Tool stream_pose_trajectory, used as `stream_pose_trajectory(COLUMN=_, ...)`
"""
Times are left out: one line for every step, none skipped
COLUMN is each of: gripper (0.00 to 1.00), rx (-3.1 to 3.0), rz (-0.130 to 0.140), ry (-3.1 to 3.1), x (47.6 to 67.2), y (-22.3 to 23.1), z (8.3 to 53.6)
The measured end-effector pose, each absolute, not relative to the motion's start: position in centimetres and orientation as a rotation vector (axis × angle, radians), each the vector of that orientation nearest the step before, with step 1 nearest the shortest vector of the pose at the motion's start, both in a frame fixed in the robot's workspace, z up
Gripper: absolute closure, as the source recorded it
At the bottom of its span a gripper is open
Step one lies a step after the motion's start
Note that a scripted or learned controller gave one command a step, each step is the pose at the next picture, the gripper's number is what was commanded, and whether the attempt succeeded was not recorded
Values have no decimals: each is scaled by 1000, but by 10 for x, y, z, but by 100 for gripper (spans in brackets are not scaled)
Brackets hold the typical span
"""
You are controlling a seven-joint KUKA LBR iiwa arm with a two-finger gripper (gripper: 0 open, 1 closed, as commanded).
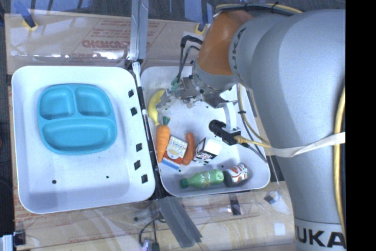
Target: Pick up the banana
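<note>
Approach step. Banana (155,105) lies at the left wall of the right bin (258,180), just above the carrot (162,142). Gripper (183,91) hangs low just beside it, to its right; jaws' opening cannot be told (wrist hides them). Next, by my reckoning: shift left over the banana, descend, close.

Bins (26,126) smooth white plastic; blue tray (75,117) matt plastic; green bottle (202,179) glossy; arm (294,79) smooth grey.
</note>
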State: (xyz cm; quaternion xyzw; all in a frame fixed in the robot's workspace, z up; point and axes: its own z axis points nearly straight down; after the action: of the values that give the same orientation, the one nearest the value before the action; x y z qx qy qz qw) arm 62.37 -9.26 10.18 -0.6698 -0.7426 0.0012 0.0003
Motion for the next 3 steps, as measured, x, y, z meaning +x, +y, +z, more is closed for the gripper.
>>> stream_pose_trajectory(gripper=0, rx=-1925, rz=3, ry=-2489, x=642, y=-99, z=95)
stream_pose_trajectory(gripper=0, rx=-2144, rz=1, ry=-2295, x=640, y=-38, z=192)
stream_pose_trajectory(gripper=0, rx=-2101, rz=5, ry=-2330, x=622, y=-30, z=191)
